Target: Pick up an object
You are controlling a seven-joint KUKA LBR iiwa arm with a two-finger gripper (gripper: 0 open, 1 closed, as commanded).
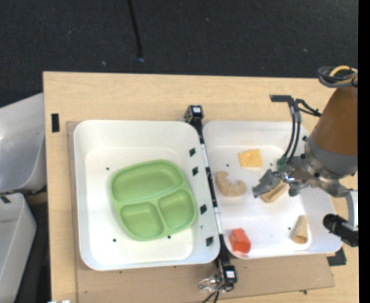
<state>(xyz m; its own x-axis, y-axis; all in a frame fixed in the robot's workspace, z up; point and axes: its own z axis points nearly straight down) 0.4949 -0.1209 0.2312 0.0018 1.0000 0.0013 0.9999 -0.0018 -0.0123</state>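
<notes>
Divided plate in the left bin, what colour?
Light green: the three-compartment plastic plate is best seen in the camera view, lying in the left white bin.

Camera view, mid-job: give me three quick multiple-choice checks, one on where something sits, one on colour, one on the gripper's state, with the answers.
1. Where does the green divided plate lie?
A. in the left bin
B. in the right bin
C. on the bare bench

2. What colour is the square block near the right bin's far side?
A. blue
B. yellow-orange
C. black

3. How does the gripper stand?
A. raised high above the bench
B. low in the right bin, at a tan piece
C. over the left bin

Answers:
1 A, the plate fills the left bin's middle.
2 B, it looks yellow-orange against the white floor.
3 B, its tip meets the tan piece in the right bin; a grasp cannot be confirmed.
</notes>
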